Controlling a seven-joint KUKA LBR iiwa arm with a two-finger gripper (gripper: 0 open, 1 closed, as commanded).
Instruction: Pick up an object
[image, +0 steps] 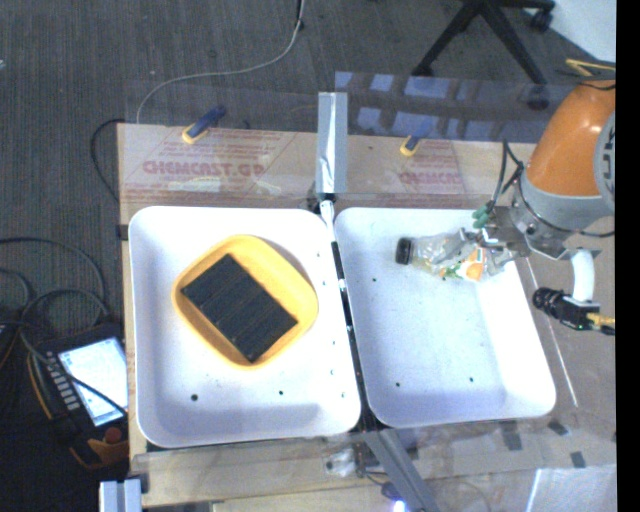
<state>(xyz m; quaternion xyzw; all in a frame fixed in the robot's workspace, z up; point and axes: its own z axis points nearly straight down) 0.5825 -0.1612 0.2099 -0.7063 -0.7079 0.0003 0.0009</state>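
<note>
A small clear plastic item (436, 252) with a black cap at its left end and orange and green bits inside lies in the right bin (450, 350), near the far right corner. My gripper (484, 240) hangs right at the item's right end, under the arm's orange band (570, 140). It looks to touch or overlap that end. In the left bin (160, 380) sits a yellow dish (290, 275) with a black ribbed pad (240, 305) on it.
A clear panel stands upright behind the bins, with a metal post (331, 140) between them. Cables and a tablet (95, 375) lie on the floor at left. A black and white fitting (570, 300) sits by the right bin's rim.
</note>
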